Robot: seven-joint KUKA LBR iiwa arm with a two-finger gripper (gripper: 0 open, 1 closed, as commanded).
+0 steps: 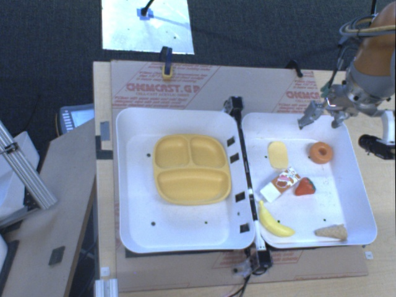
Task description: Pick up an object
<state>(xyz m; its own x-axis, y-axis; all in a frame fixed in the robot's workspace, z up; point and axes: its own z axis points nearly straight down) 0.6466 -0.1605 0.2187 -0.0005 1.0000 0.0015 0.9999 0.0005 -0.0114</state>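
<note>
Hovering above the far edge of the right bin (365, 228), the gripper (322, 115) has its two fingers spread apart with nothing between them; one fingertip points toward the bin's middle, the other sits just beside the far right corner. Every object in that bin lies loose on the white floor. An orange doughnut (320, 152) rests near the far right corner, closest to the gripper. A pale yellow oval piece (278, 154) lies nearer the divider, its long axis running from the far edge toward the near edge. A small red-and-white packet (282, 183) sits mid-bin, tilted diagonally, touching a red strawberry-like piece (304, 186). A banana (273, 221) curves along the near left corner, its long axis slanting from the divider toward the near edge. A tan wedge (331, 231) lies by the near right corner. A yellow divided plate (190, 168) fills the centre of the left bin (133, 221).
</note>
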